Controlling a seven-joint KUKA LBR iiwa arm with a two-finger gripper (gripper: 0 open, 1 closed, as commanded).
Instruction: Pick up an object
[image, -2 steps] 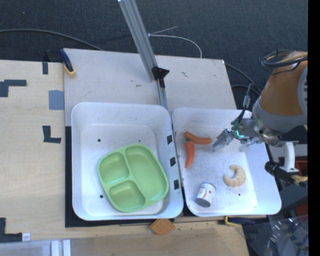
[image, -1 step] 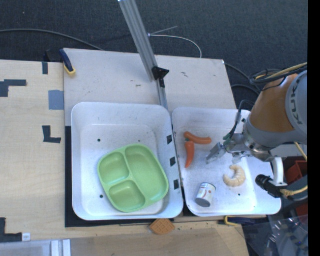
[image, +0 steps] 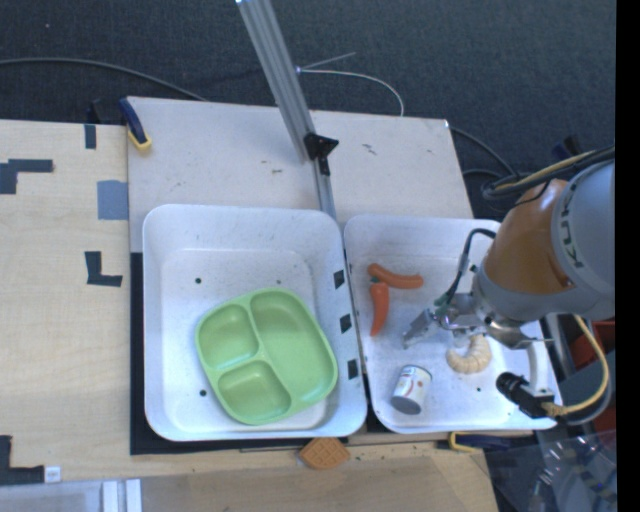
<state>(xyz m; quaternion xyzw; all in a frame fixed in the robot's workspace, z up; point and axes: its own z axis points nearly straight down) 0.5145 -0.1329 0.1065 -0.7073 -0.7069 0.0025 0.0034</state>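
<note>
The pick is not yet done: nothing is lifted. The gripper (image: 425, 328) hangs low in the right bin (image: 440, 235), its fingers apart and holding nothing, just right of two orange carrots (image: 385, 292). A cream pastry (image: 470, 355) lies just beside it, a small can (image: 409, 388) nearer. The green divided plate (image: 265, 355) sits in the left bin (image: 160, 330).
</note>
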